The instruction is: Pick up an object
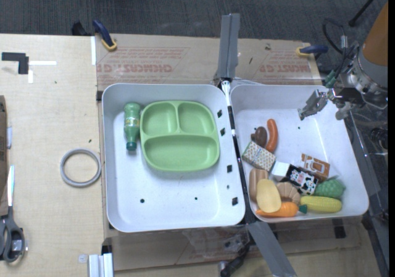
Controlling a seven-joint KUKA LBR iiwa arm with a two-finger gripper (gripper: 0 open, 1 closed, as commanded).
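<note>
The right bin (290,104) holds a pile of toy food along its near side: a brown-and-orange sausage (270,136), a patterned box (258,157), a black-and-white carton (302,179), an orange box (315,165), a yellow corn cob (320,205), a carrot (281,211) and a pale yellow slice (268,195). My gripper (325,107) hangs over the bin's far right corner, above and to the right of the pile. Its fingers (309,109) stand apart, open, with nothing between them.
The left bin (179,202) holds a green divided plate (180,136) and a green bottle (131,125) beside it. A tape ring (80,166) and scissors (10,237) lie on the bench at left. Clamps (105,35) sit on the cardboard behind.
</note>
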